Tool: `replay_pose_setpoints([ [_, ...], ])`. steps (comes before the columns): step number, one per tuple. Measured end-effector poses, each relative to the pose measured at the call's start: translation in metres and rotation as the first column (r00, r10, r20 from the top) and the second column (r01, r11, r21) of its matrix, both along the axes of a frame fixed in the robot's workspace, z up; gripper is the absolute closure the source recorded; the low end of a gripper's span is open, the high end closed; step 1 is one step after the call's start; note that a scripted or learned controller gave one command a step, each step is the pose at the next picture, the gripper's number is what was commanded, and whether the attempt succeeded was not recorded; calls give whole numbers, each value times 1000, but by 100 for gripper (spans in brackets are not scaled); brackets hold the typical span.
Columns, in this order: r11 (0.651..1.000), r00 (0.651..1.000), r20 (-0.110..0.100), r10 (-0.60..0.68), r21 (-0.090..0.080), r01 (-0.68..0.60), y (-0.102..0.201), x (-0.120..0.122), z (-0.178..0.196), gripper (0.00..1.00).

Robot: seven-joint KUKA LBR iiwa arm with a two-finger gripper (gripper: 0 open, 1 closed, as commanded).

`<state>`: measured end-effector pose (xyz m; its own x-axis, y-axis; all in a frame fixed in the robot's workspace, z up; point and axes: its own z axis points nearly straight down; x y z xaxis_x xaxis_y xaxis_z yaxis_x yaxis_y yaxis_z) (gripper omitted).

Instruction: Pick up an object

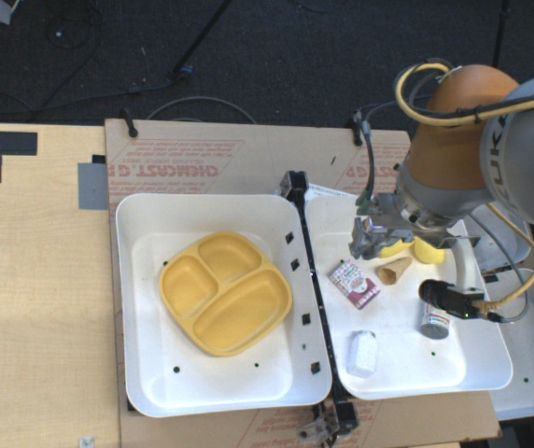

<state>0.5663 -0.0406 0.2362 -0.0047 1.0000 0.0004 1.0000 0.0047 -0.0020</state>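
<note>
- Found the gripper (372, 236) low over the far part of the right bin (491, 381), reached in under the grey arm with its orange band (454, 119)
- Could not tell whether the gripper was apart, together or clamped on anything; saw nothing plainly held in it
- Judged the step in hand as closing in on one of the loose things beneath the wrist
- Noted the nearest candidates: a yellow piece (426, 249) just beside the gripper and partly hidden by it, a brown cone (394, 269) touching or nearly touching that piece, and a pink carton (354, 283) near the divider
- Noted also a small can (433, 323) and a white block (362, 353), both nearer the front rim and well apart from the gripper
- Left out the yellow divided tray (225, 292) in the left bin (146, 362) as too broad and too far off
- Needed, for a clean grasp, a straight descent centred on one thing alone, clear of its neighbour
- Possibly best served by the pink carton, lying alone with bare floor around it
- Feared a nudge rather than a grip among the crowded yellow piece and cone
</note>
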Motion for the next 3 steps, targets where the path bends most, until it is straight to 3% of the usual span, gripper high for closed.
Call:
replay_pose_setpoints([
  [1, 1000, 1000, -2, -2, 0, 2, 48, 8, -12, 100],
  [3, 1000, 1000, 0, 0, 1, 0, 140, 16, -1, 100],
])
